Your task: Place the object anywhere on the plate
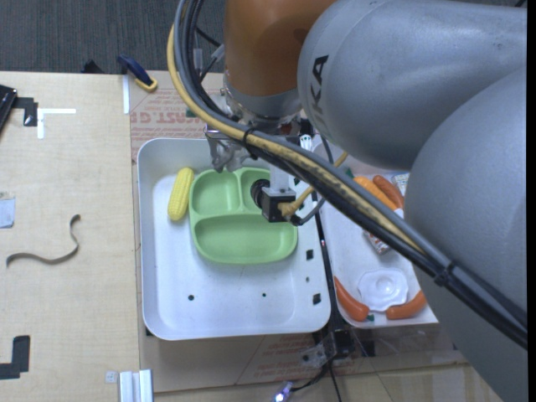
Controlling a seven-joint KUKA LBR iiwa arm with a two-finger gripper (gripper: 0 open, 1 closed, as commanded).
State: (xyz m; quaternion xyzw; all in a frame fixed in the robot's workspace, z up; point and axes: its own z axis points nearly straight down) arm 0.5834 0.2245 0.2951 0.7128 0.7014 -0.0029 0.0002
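Camera view: hand [221,156], grip state untellable, over the green divided plate [239,237] rim; corn cob [179,193] alongside probably needs a mid-length grasp.

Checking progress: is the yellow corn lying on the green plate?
No, the corn lies on the floor of the white bin, beside the left rim of the green plate.

Bulky grey arm [419,82] with glossy orange band [268,32], black lettering [321,78], seemingly "KA", and looped black-and-yellow cables [335,184].

Robotics lab (KUKA arm [402,74], bench [67,182] w/ bins [226,300]).
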